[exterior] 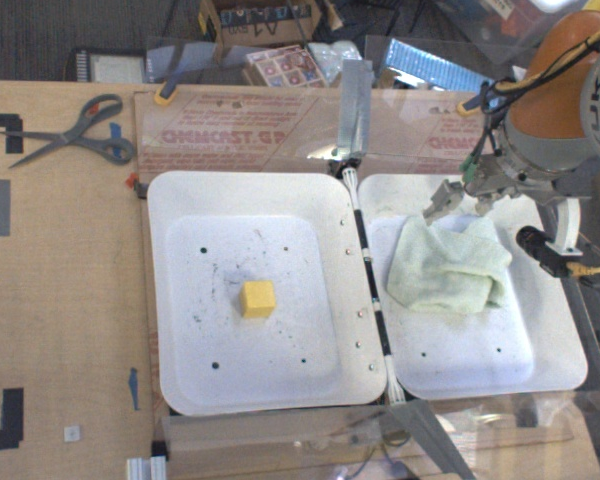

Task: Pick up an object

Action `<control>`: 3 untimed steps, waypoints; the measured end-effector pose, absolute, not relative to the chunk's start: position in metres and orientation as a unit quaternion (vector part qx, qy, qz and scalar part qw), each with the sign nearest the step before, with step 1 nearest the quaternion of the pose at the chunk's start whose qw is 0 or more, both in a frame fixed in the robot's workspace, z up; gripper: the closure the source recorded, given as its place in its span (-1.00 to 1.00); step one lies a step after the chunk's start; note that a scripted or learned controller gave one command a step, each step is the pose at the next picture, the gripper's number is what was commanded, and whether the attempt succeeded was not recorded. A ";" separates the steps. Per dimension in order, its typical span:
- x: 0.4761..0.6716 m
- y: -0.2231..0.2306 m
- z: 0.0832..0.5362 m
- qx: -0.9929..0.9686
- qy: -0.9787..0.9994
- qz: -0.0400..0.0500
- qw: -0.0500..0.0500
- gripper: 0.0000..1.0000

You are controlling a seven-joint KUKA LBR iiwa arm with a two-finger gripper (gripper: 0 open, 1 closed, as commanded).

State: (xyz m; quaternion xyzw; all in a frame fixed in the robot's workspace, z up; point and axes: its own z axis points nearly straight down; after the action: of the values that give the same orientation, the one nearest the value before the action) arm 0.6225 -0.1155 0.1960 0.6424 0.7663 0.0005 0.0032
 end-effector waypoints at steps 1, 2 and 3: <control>0.603 -0.128 0.089 0.501 0.865 0.001 0.003 -1.00; 0.597 -0.129 0.089 0.573 0.820 0.002 0.003 -1.00; 0.599 -0.130 0.100 0.573 0.819 0.003 0.006 1.00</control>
State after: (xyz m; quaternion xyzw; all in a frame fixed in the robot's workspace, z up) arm 0.5987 -0.1302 0.1004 0.5733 0.8193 0.0029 0.0060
